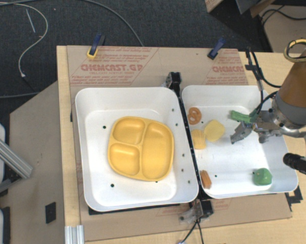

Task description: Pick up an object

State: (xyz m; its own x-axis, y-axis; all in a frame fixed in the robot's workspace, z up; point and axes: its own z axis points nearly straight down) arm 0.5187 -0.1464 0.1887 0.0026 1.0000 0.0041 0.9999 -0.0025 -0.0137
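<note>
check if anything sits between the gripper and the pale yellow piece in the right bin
Nothing visible does. The gripper hangs just right of the pale yellow piece, with bare white bin floor between them. The green strip lies above that line.

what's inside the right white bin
The right bin holds a pretzel, two pale yellow pieces, an orange piece, a green object. The tool covers part.
</note>
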